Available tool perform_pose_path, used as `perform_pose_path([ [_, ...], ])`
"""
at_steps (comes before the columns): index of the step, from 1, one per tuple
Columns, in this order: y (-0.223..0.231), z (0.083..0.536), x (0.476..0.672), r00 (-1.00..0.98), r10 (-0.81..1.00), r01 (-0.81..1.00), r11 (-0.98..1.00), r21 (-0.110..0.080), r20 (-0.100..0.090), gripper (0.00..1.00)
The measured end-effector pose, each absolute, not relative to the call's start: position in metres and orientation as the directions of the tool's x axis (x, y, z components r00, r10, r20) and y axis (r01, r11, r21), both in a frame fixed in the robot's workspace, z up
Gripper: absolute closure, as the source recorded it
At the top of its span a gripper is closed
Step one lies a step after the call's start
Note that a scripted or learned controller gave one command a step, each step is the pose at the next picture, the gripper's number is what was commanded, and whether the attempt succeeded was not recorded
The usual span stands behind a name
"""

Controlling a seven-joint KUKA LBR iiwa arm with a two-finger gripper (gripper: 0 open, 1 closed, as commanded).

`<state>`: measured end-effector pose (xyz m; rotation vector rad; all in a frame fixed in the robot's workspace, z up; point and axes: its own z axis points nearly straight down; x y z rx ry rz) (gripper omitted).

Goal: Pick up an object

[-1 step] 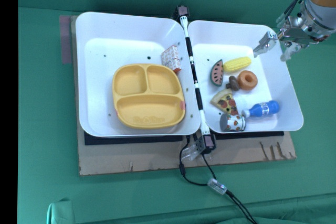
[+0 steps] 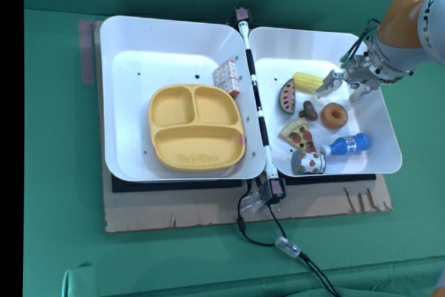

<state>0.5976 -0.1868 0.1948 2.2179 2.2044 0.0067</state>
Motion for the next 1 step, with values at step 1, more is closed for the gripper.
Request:
perform_pose_path([
  [1, -0.1178, 0.1869, 0.6801, 0.003, 1.0, 1.0, -0.003, 0.016, -0.005, 0.0],
])
